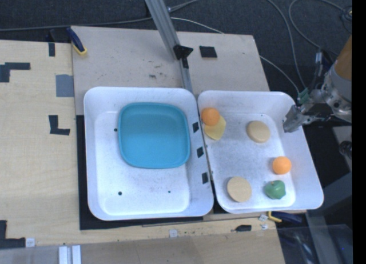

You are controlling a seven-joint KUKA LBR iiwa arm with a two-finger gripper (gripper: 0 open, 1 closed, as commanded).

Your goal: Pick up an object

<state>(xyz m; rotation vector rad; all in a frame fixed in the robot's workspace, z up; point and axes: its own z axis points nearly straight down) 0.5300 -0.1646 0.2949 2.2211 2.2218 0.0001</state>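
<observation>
On wooden bench (pixel 34 143), two white bins (pixel 94 143) adjoin.

No text, label, brand, number or sign can be read on anything here.
</observation>
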